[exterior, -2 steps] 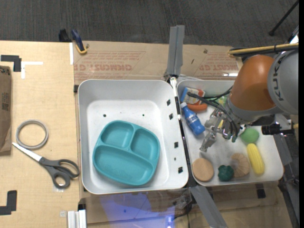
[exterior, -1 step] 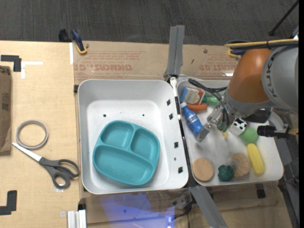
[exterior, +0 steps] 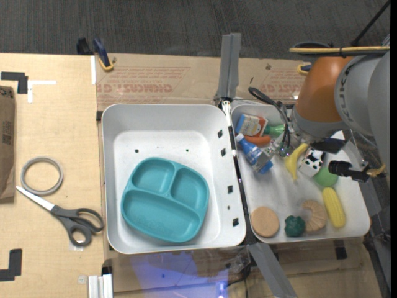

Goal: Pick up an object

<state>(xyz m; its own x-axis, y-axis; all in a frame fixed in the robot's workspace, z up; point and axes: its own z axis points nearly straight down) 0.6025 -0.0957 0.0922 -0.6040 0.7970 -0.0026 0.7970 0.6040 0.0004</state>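
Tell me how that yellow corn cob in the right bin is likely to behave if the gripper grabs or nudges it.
The corn cob looks rounded and elongated, so a sideways nudge would probably roll it. It lies near the right bin's wall, which may stop it. It looks like a small toy, so it is likely light, and its smooth-looking surface could slip in a pinch.

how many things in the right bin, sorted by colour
yellow: 2, banana, corn
green: 2, broccoli, round fruit
tan: 2, cookie, shell-shaped piece
blue: 1, bottle
black and white: 1, die
mixed: 1, box
orange: 1, carrot-like piece, partly hidden
total: 10, though some under the arm may be hidden
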